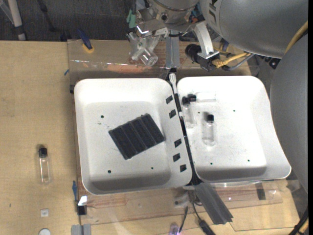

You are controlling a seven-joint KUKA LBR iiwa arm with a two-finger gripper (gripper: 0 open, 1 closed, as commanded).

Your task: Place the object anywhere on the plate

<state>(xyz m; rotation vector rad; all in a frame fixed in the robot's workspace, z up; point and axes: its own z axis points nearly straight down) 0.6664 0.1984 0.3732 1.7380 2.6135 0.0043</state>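
Note:
A black ribbed plate (136, 135) lies tilted in the left bin (88, 94), a little left of its middle. Clear vials with black caps lie in the right bin (244, 97): one (209, 129) near the middle pointing front to back, another (197, 100) lying crosswise near the divider. My gripper (143, 49) hangs high over the far rim of the left bin, well behind the plate and left of the vials. Its clear parts blur into the background, and I see no vial clearly in it.
A third clear vial (44, 163) lies outside the bins on the wooden bench at the left. Black clips (176, 143) line the divider between the bins. The arm's grey body (259, 13) covers the upper right.

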